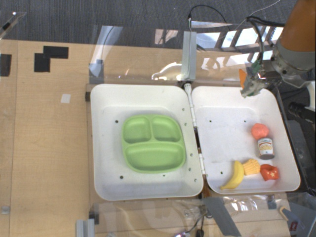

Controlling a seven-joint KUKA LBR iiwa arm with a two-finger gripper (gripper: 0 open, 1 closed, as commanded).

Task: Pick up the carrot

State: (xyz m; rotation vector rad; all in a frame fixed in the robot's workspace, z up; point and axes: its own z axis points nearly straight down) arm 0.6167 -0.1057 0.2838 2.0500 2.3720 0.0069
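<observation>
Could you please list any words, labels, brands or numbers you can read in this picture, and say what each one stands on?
None can be read.
The small jar in the right bin bears a pale label, too small and blurred to read.

From my feed I see a pale wooden bench (pixel 44 132) with black markings (pixel 49 58) at its left. Beyond its far edge lies dark grey carpet (pixel 98 4). Clear plastic sheeting (pixel 148 58) behind the bins catches glare.

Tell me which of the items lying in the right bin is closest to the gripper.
The round orange-red fruit. It lies highest along the right bin's right side, just above the small jar; the banana, corn and red piece sit farther from the gripper.
</observation>
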